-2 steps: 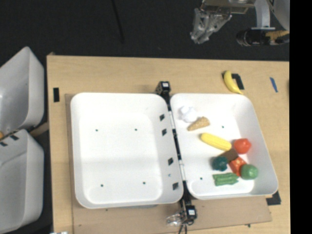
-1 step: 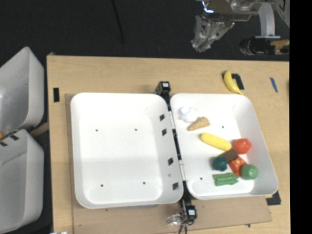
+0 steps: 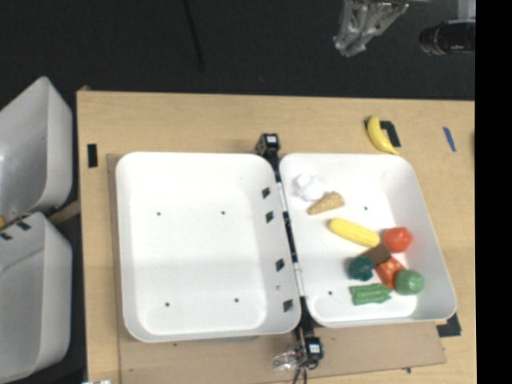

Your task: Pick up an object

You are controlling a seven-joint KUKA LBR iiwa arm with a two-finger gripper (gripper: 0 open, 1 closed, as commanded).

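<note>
The right bin holds several toy foods: a white lump, a tan wedge, a yellow corn cob, a red tomato, a brown block, a dark teal piece, a red piece, a green ball and a green pod. My gripper hangs high above the bench's far edge, well away from the bins, with nothing between its fingers, which point down and left.
The left bin lies beside the right one, joined by a black-clipped seam. A yellow banana rests on the bench behind the right bin. White casings stand at the far left.
</note>
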